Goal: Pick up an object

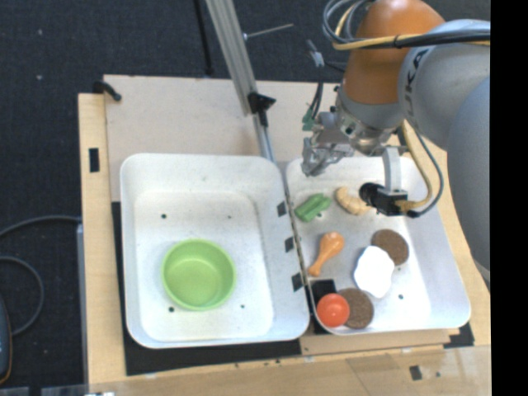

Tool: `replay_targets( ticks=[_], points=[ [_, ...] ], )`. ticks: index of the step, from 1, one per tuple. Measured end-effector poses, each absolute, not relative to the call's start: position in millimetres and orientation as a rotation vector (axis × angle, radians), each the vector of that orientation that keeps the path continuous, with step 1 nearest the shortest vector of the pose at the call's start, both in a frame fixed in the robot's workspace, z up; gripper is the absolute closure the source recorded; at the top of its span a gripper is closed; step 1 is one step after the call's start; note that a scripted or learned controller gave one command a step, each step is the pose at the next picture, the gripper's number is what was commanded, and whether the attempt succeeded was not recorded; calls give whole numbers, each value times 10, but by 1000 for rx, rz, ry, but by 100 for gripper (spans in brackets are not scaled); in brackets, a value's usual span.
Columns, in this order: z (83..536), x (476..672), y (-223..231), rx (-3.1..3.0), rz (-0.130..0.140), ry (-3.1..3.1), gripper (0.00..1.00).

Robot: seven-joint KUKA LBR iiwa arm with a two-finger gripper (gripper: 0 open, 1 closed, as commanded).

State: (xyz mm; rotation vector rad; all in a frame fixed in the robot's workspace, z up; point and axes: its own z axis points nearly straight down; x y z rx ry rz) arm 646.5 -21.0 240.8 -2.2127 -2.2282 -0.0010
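Your gripper (317,165) hovers at the right bin's (437,299) far left, above the green piece (312,208); jaw state: cannot tell; nothing looks lifted yet.

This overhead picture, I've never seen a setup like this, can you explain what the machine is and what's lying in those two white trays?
One camera looks down at a slant on a bench. The grey and orange shape at the right is a robot arm; its gripper hangs over the back of the right bin, with nothing seen between its fingers. The left bin holds a green bowl. The right bin holds small toy foods: a green piece, a tan piece, an orange drumstick, a white piece, two brown discs and a red ball.
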Motion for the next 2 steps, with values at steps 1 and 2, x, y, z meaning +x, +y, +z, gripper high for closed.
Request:
replay_targets(
  ticks=[1,2],
  points=[
    [2518,6210,256,-2212,-2,-2228,100],
    [2553,5977,647,-2212,-1,-2228,100]
  ],
)
